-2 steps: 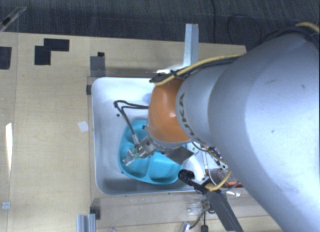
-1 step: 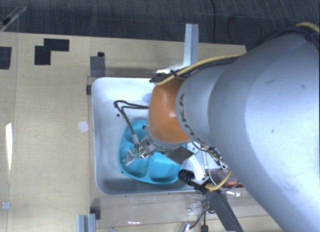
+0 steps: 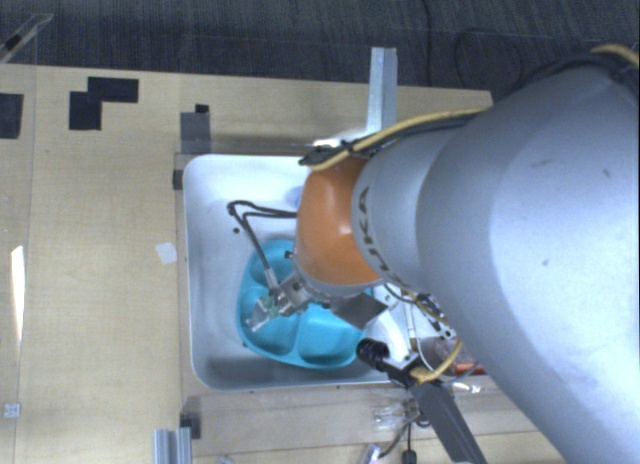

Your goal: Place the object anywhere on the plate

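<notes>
Clearly the gripper [image 3: 268,309] hung low over the blue plate [image 3: 300,337] in the white bin [image 3: 205,252]; whether its fingers held anything I could not tell, so a gentle, centred release seemed wisest.

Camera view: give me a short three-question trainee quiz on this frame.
1. True or false: the plate is red.
2. Which does the gripper hang over? A) bare bench B) the plate C) the floor
3. The band above the wrist is ____.

Key: 1 false, it is blue and lies in the white bin; 2 B; 3 orange.
</notes>
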### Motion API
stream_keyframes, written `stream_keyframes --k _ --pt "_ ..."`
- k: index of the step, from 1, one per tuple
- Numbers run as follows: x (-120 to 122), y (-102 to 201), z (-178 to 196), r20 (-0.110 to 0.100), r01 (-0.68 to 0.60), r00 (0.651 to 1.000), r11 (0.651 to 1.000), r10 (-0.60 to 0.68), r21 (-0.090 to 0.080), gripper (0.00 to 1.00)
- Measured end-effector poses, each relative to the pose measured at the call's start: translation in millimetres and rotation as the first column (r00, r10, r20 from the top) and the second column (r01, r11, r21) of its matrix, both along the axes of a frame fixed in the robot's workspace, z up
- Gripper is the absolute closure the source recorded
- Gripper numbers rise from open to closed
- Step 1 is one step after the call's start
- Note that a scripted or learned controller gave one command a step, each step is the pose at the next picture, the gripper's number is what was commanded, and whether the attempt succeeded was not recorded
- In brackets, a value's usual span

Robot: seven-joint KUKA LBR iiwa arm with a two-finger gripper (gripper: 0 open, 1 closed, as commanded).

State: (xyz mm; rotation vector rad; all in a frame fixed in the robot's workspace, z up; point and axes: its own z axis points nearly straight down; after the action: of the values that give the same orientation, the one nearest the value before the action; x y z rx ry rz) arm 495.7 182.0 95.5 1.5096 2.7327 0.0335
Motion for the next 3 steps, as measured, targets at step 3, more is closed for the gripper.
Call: stream_keyframes --k 3 --pt "70 -19 24 -0.020 -0.328 0.944 0.945 0.328 -0.009 0.00"
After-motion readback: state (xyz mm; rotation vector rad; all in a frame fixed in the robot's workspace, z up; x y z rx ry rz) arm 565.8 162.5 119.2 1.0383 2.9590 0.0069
